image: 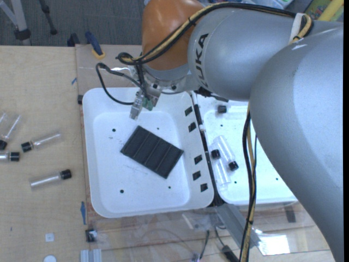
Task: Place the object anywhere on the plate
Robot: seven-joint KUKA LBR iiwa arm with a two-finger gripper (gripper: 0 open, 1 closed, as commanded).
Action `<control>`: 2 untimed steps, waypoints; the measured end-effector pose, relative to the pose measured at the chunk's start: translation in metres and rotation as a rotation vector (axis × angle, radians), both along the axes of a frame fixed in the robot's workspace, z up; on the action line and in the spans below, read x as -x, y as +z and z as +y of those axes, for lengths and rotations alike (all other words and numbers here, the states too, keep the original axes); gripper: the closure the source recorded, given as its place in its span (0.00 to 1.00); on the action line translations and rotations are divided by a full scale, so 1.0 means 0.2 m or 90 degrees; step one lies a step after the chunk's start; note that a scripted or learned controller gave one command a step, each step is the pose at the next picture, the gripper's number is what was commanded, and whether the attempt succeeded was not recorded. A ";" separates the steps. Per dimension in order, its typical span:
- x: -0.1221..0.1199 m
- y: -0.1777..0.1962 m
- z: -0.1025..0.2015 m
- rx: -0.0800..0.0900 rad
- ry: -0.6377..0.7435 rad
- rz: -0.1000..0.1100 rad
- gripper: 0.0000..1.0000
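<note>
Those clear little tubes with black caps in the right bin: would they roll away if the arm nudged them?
Probably: the tubes look round and smooth, lying on their sides, so a nudge would likely roll them. Being clear and slim, they seem light, maybe slippery.

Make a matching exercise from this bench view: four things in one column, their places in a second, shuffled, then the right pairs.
Things:
1. black plate
2. tool
3. clear tube with black cap
4. capped vials

Places:
A. right bin
B. wooden bench, left of the bins
C. flat on the left bin's floor
D. above the left bin's far edge

Pairs: 1-C, 2-D, 3-A, 4-B
</note>
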State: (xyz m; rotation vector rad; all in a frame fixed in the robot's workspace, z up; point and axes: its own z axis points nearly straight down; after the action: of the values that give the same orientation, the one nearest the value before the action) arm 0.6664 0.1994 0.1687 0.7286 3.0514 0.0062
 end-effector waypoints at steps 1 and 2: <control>0.09 -0.13 0.13 0.001 0.289 0.002 1.00; 0.04 0.60 0.13 0.001 0.269 -0.002 1.00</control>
State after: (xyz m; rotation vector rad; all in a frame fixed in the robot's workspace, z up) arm 0.6576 0.2253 0.2887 0.0714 3.1334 0.0073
